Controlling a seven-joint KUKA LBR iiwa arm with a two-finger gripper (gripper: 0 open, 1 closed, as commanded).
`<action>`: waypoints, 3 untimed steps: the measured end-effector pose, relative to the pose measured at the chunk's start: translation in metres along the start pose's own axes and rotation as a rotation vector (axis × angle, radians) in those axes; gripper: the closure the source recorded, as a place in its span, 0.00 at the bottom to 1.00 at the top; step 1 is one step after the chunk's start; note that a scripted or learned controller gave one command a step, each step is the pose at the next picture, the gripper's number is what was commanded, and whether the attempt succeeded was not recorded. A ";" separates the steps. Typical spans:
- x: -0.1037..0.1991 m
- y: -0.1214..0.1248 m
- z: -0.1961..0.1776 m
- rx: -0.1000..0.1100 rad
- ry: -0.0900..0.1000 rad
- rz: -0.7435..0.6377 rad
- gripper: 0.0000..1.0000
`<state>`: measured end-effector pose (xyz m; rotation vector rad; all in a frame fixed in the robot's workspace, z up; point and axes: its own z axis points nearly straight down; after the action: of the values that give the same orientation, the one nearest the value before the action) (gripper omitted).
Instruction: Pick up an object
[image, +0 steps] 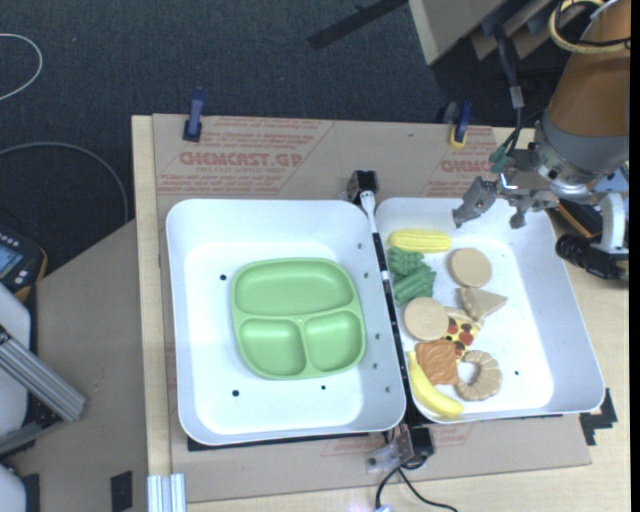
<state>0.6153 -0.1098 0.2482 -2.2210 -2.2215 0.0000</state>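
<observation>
Your arm (590, 90) comes in from the upper right, its orange band sitting just above the grey wrist. Below and to the left of that wrist hangs the gripper (493, 207), angled down and leftward. Its two dark fingers (470, 208) are spread apart, with nothing between them. The wrist sits right and slightly above the fingertips.

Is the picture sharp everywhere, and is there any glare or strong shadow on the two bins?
Camera view: the green tray and the food in the right bin look fairly sharp; the end effector is slightly soft. The left bin is bright white with mild glare and only faint shadows.
</observation>
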 end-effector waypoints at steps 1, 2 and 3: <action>0.029 -0.061 -0.012 0.003 0.002 -0.002 0.00; 0.063 -0.141 0.068 0.016 0.004 0.000 0.00; 0.061 -0.136 0.064 0.000 0.000 0.002 0.00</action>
<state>0.4790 -0.0493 0.1845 -2.2231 -2.2195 -0.0002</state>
